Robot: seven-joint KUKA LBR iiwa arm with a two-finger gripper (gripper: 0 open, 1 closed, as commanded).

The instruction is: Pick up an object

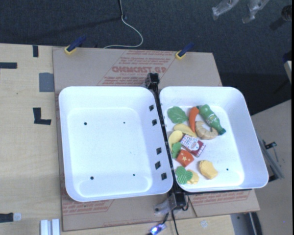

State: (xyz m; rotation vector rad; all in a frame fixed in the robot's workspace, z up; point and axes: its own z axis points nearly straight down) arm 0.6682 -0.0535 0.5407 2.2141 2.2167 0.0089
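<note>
My gripper (237, 10) hangs at the top right of the camera view, far above and behind the bins, with its two pale fingers spread apart and nothing between them. The right bin (245, 146) holds a pile of toy food in its left half: a green bottle (211, 118), an orange carrot (193, 117), a green leaf (176, 114), a yellow banana (182, 130), a tan piece (204, 130), a red-and-white packet (192, 144), a red block (185, 157), an orange-yellow lump (208, 169) and a green-yellow piece (185, 176).
The left bin (108, 146) lies beside the right one, joined by a black hinge strip (158, 131). Both rest on a cardboard sheet (137, 67) held by two clamps. A thin cable (130, 26) trails over the dark floor behind.
</note>
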